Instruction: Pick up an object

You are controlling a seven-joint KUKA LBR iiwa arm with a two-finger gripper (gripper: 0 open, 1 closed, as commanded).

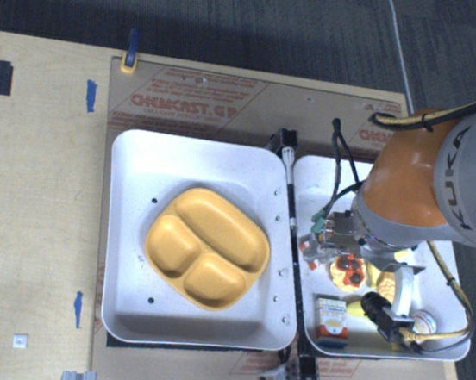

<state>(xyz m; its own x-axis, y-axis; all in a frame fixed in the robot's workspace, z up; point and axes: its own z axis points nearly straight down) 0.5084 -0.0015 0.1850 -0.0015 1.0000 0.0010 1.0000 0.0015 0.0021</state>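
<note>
The claw (357,260) hung low over the right bin (452,348), among small objects; whether it gripped anything could not be told. A small box (331,316) lay just below it. The yellow tray (204,246) sat in the left bin (130,214).

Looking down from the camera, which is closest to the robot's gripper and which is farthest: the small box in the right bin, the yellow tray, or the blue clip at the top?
From the gripper:
1. Small box, right bin, just beside.
2. Yellow tray, left bin.
3. Blue clip, far top-left board edge.
</note>
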